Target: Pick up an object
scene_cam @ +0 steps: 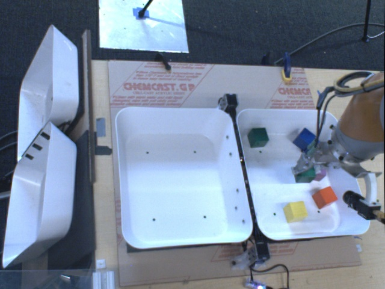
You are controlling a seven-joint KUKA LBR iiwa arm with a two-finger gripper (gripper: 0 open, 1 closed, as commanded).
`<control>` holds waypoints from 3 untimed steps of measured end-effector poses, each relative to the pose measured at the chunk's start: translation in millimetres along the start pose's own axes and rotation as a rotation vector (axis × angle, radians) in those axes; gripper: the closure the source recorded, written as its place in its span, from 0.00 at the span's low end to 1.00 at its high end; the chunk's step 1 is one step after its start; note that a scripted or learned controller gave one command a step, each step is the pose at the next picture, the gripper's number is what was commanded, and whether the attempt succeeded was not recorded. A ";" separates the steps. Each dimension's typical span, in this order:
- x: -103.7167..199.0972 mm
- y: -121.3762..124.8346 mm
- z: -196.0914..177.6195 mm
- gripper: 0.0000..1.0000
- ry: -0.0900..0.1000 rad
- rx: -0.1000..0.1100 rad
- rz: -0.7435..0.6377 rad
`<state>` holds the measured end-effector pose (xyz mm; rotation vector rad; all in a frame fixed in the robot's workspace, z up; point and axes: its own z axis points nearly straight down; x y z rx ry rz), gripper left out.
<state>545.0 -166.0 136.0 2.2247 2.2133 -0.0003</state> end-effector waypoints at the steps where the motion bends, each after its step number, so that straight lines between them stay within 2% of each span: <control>1: 63.7 -46.0 43.2 1.00 0.001 -0.001 -0.004; 2: 127.6 -50.3 -54.3 1.00 0.004 -0.006 -0.011; 3: 201.0 -52.9 -50.9 1.00 0.004 0.002 -0.011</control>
